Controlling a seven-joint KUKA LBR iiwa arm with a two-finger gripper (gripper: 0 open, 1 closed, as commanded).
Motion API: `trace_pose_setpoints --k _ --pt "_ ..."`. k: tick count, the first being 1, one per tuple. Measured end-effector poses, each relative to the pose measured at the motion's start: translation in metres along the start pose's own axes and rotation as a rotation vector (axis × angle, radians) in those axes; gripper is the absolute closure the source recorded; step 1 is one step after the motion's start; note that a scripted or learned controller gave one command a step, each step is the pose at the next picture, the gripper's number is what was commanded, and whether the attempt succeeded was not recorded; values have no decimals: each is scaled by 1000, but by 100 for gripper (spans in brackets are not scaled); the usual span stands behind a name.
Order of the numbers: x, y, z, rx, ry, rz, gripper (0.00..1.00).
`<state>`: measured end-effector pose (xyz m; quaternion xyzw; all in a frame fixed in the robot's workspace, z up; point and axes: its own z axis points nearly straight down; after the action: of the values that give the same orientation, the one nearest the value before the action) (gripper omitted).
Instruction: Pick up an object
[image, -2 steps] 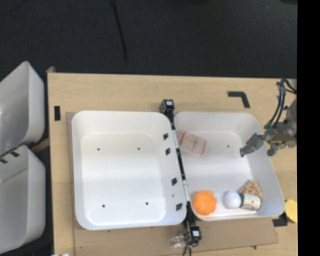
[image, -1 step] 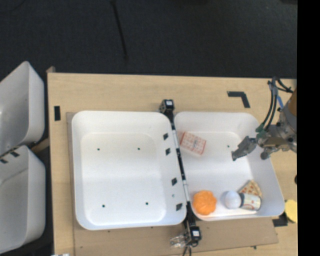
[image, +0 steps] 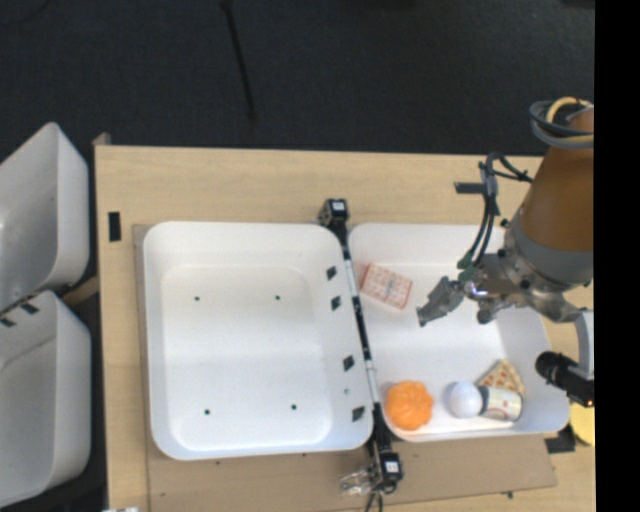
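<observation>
Objects lie in the right bin (image: 400, 245): a pink patterned packet (image: 385, 286) near its left wall, and along its near edge an orange ball (image: 409, 403), a white ball (image: 464, 399) and a small printed carton (image: 500, 385). The left bin (image: 240, 335) holds nothing I can see. Above the right bin, clear of all four, hangs the hand (image: 440, 300), but whether it is open or closed I cannot tell, and the arm (image: 555, 215) is cut off at the right.

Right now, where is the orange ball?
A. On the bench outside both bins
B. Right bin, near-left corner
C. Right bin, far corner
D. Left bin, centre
B. The orange ball lies in the right bin at its near-left corner, beside the white ball.
</observation>
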<state>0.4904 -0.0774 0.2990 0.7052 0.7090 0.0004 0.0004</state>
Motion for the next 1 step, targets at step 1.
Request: trace_pose_setpoints --k 1 --pt "57 53 79 -3 0 2 0"
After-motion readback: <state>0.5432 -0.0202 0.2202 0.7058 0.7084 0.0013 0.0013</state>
